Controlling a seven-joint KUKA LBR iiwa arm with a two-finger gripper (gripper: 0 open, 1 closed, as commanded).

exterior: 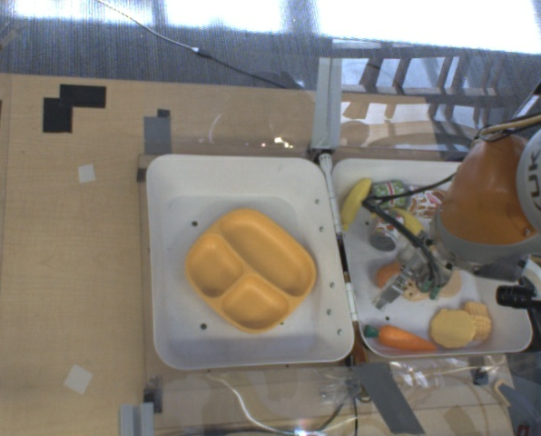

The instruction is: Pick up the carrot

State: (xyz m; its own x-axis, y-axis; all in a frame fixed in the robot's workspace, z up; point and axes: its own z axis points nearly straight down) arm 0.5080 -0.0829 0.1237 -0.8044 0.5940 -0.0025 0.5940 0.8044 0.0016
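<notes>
Carrot lies flat along the front edge of the right bin, green top toward the left corner, untouched, just left of a pale yellow ridged food piece. Gripper hangs low over the middle of that bin, above and slightly behind the carrot, well clear of it; can't tell claw state, the tip is a blur of metal and cable. An orange item sits right beside the tip, not visibly held. Banana at the back left of the same bin, next to a red, green and white packet, print too small to read. Left bin has a yellow three-section plate in the middle. Only legible writing: "KU" on the arm at the right edge, rest cut off.
</notes>
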